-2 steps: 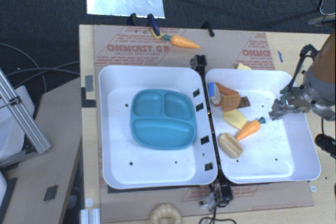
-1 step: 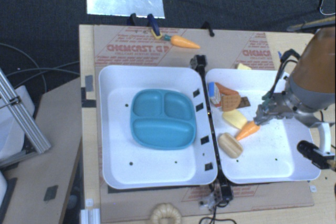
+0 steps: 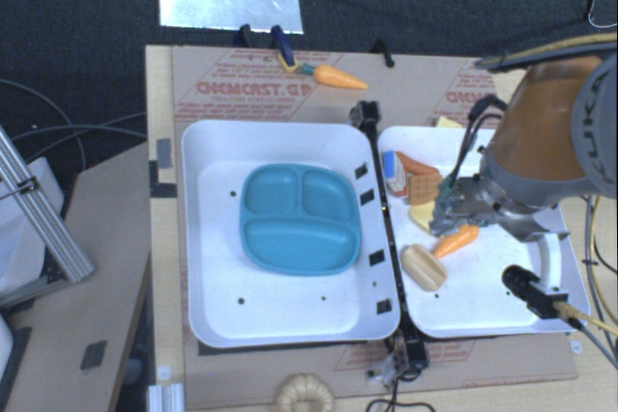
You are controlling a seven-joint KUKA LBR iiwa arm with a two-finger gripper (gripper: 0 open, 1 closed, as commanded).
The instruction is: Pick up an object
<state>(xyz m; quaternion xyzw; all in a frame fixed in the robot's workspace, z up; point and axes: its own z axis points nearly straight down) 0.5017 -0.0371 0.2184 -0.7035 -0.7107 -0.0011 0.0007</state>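
Camera view: the gripper (image 3: 452, 217) hangs low in the right bin (image 3: 483, 309), among crowded toy food.
Fingers: dark and blurred against the wrist; I cannot tell if they are wide or narrow.
Nearest object: an orange carrot (image 3: 456, 240) lies just beside the tips, a tan bread roll (image 3: 423, 266) near it.
Clutter risk: the waffle piece (image 3: 423, 188) and yellow wedge (image 3: 419, 216) sit touching or close; a grasp may catch two or push the carrot aside.
Left bin: blue plate (image 3: 299, 218), well apart.
Stray: a second carrot (image 3: 335, 77) on the table (image 3: 241, 82).
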